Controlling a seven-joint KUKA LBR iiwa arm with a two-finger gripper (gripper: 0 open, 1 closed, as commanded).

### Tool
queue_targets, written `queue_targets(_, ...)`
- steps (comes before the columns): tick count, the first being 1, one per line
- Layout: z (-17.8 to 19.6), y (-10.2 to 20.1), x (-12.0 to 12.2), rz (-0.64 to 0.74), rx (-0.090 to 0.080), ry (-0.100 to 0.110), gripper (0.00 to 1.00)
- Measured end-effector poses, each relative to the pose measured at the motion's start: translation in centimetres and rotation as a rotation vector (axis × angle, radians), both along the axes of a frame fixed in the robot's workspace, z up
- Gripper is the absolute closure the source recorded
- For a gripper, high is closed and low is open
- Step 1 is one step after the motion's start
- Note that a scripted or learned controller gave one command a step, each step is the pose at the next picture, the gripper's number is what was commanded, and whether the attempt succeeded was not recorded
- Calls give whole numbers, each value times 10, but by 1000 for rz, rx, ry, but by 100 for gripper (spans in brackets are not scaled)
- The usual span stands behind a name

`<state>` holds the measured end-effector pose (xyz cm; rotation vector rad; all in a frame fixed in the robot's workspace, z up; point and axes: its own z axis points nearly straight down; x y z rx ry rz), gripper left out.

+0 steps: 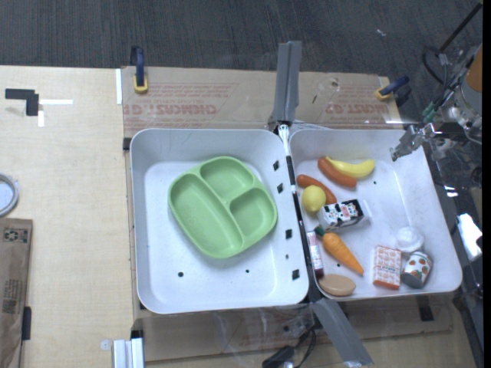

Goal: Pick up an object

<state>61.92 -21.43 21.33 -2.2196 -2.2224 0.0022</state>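
One green divided plate (222,205) fills the left bin (146,228); two carrots (343,253) lie right; jaws' state unreadable.

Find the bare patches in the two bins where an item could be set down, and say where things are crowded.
Left bin: a bare floor strip rings the green divided plate, widest below it. Right bin: open floor right of the banana and milk carton. Crowded along the divider, from lemon to carrot.
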Motion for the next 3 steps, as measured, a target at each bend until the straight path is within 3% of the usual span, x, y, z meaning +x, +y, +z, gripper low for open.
queue_targets(1, -106, 32, 38, 83, -4, -11, 0)
queue_targets(2, -109, 41, 45, 301, -9, -20, 0)
queue_targets(3, -65, 19, 41, 440, -2, -5, 0)
